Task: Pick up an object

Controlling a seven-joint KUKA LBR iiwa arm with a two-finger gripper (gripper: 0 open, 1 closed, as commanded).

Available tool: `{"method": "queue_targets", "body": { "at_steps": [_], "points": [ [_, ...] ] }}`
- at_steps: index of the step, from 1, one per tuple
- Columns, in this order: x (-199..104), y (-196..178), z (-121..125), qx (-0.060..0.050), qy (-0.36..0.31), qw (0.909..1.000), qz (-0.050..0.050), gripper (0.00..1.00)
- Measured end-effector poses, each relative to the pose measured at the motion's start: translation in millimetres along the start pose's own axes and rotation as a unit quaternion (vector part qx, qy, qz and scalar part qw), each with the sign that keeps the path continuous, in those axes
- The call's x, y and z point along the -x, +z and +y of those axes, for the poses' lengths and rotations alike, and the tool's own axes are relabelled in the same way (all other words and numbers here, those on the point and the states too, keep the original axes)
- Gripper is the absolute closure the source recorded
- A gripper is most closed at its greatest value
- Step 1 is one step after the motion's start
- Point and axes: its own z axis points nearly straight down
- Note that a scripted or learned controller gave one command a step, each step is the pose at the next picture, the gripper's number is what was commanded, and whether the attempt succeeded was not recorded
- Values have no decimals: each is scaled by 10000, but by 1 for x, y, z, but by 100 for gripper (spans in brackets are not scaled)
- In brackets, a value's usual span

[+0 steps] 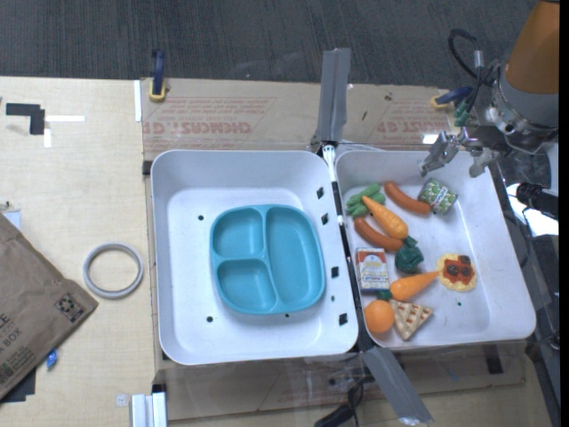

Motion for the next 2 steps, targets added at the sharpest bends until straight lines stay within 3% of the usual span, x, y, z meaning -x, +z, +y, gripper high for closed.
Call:
{"method": "queue_targets", "body": {
  "at_steps": [1, 2],
  "points": [
    [-25, 137, 2, -7, -517, 9987, 4, 0],
    [-15, 171, -12, 12, -882, 9961, 1, 0]
  ]
}}
